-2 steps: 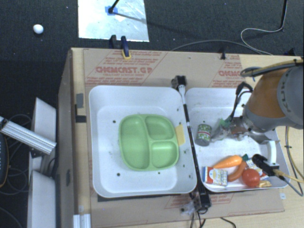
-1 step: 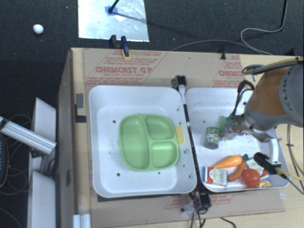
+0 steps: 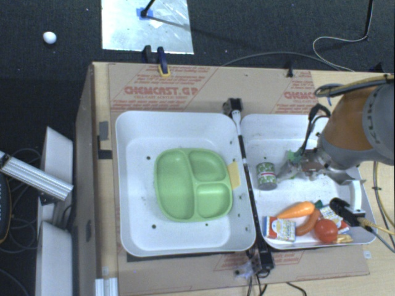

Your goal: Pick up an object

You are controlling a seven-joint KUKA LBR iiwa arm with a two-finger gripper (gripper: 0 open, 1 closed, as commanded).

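Note:
In the right bin [image 3: 278, 134] a small can [image 3: 266, 175] with a green label stands near the divider. My gripper [image 3: 292, 165] hangs low over the bin just right of the can, on the grey arm with the orange band [image 3: 345, 125]. A carrot [image 3: 296, 209], a red tomato [image 3: 326, 229], a brown sausage [image 3: 308, 223] and a white and red packet [image 3: 281, 228] lie together at the bin's front edge, in front of the gripper.
The left bin [image 3: 133, 184] holds a green divided plate [image 3: 192, 184]. A black divider bar [image 3: 245, 171] runs between the bins. Cables [image 3: 345, 39] trail over the dark floor behind the bench.

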